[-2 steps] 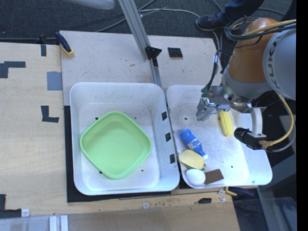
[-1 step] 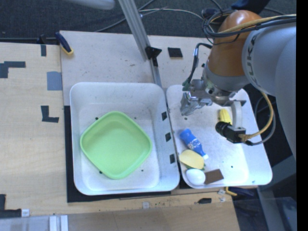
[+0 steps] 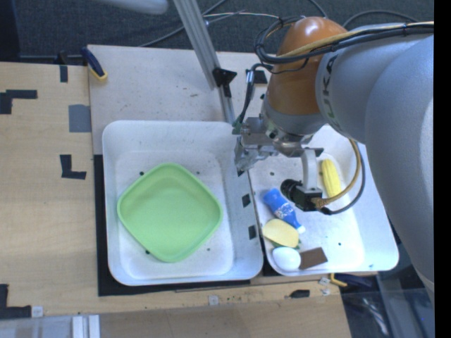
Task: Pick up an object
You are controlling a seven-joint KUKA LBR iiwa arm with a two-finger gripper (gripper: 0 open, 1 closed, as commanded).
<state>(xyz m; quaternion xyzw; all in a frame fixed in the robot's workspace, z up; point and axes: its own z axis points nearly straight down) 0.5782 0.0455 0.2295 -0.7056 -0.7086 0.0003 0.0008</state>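
Gripper (image 3: 243,162) low over divider between bins, at 12 o'clock of right-bin cluster; finger state cannot tell. Candidates below it, toward 5 o'clock: blue tube (image 3: 282,208), yellow piece (image 3: 280,232), egg (image 3: 286,258), brown block (image 3: 313,258). Corn (image 3: 330,177) at 3 o'clock. Green plate (image 3: 169,211) alone in left bin (image 3: 113,146).

My claw (image 3: 244,162): fingers too small and shadowed to read.
Shallow white right bin (image 3: 366,248): far half hidden under my grey arm (image 3: 384,83) (which runs off the right edge).
Yellow corn cob (image 3: 330,177): top end covered by my wrist.
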